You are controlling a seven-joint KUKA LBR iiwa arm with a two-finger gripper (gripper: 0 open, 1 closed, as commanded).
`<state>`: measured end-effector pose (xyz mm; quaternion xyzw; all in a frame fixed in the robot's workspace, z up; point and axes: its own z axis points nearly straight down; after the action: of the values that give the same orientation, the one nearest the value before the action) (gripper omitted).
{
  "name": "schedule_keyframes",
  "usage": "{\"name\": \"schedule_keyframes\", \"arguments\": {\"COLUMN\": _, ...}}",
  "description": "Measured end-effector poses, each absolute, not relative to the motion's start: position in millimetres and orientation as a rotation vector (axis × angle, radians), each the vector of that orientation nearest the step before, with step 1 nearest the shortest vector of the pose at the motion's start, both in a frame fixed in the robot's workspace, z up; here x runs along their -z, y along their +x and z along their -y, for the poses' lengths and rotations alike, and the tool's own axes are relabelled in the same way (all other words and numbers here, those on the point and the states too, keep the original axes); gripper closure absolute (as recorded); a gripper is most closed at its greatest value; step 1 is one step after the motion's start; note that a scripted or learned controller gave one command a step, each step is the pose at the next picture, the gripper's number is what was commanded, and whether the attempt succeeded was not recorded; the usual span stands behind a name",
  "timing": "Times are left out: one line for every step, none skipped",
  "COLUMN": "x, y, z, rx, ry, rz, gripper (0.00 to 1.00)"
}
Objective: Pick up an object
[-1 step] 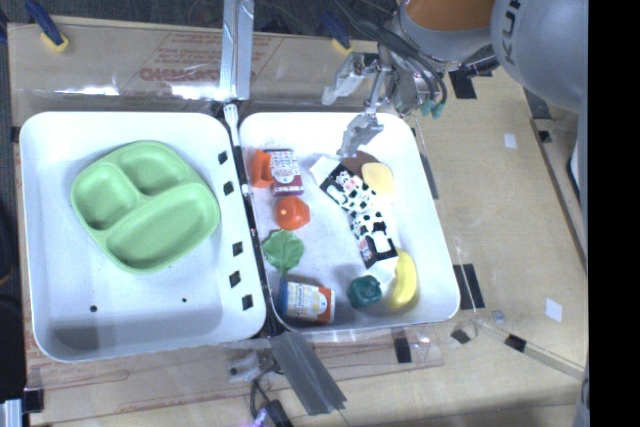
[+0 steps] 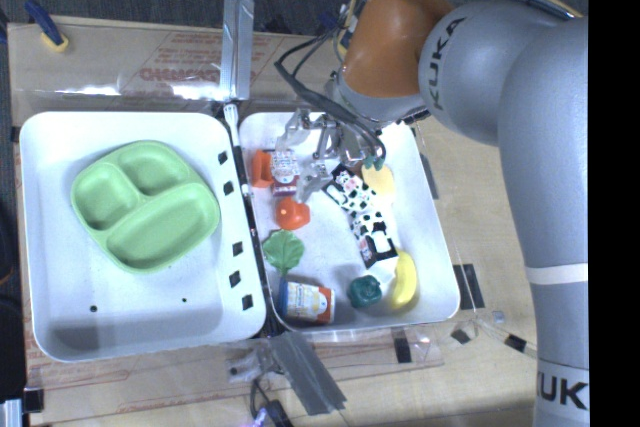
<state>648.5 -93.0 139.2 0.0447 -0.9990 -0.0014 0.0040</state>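
Note:
My gripper [image 2: 312,155] hangs low over the back left part of the right bin [image 2: 432,215], below the orange wrist band. Just to its left lie a small red-and-white bottle [image 2: 285,167] and an orange block [image 2: 262,167]. A red-orange round piece [image 2: 293,212] sits just in front of it. To its right lie a black-and-white spotted toy [image 2: 362,213] and a pale yellow piece [image 2: 379,178]. Nothing visibly sits in the gripper.
Nearer the front of the right bin lie a green leafy toy [image 2: 283,250], a printed pouch [image 2: 305,300], a teal lump [image 2: 365,291] and a banana [image 2: 403,280]. The left bin [image 2: 50,305] holds a green divided plate [image 2: 145,205]. The big grey arm covers the right side.

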Motion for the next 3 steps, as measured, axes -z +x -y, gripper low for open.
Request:
{"name": "schedule_keyframes", "arguments": {"x": -109.6, "y": 561.4, "z": 97.9, "rx": 0.001, "ry": 0.352, "rz": 3.121, "gripper": 0.0}}
{"name": "schedule_keyframes", "arguments": {"x": -92.0, "y": 535.9, "z": 98.7, "rx": 0.001, "ry": -0.135, "rz": 3.138, "gripper": 0.0}}
{"name": "schedule_keyframes", "arguments": {"x": -91.1, "y": 497.3, "z": 109.9, "rx": 0.0, "ry": -1.504, "rz": 2.754, "gripper": 0.0}}
